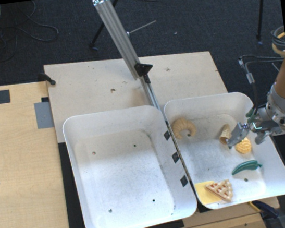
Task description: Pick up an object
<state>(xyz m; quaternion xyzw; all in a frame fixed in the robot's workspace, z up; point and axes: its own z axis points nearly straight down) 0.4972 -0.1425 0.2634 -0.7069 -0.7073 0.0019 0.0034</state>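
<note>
In the right bin lie a tan croissant at the upper left, a small cone-shaped piece near the middle right, a yellow round piece, a green pepper and a waffle-patterned wedge on a yellow slab at the front. My gripper reaches in from the right and hangs just above the yellow piece, right beside the cone piece. Nothing shows between its tips.
The left bin sits next to the right one, split from it by a ridge with black clips. A slanted metal rail rises behind the bins. Light wooden boards lie to the left.
</note>
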